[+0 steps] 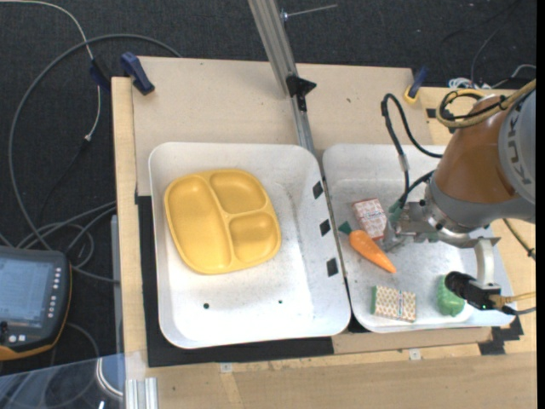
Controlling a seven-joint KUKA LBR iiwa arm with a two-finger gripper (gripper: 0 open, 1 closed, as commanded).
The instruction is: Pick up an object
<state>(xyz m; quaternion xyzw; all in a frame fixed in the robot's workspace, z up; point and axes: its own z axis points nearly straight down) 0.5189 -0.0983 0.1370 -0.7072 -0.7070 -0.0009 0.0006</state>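
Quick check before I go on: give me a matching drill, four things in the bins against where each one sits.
Things:
1. yellow divided plate
2. carrot
3. green toy
4. patterned packet

Places:
A. right bin, near front edge, left of the green toy
B. left bin
C. right bin, front right corner
D. right bin, middle, just below the small pink box

Pairs: 1-B, 2-D, 3-C, 4-A

Yellow divided plate (223,221) in white left bin (170,313). Right bin (426,322) w/ orange carrot (373,250), green-leafed — plus green lump (450,302). Checkered packet (394,303), pinkish packet (370,216); tan tabletop (221,100).
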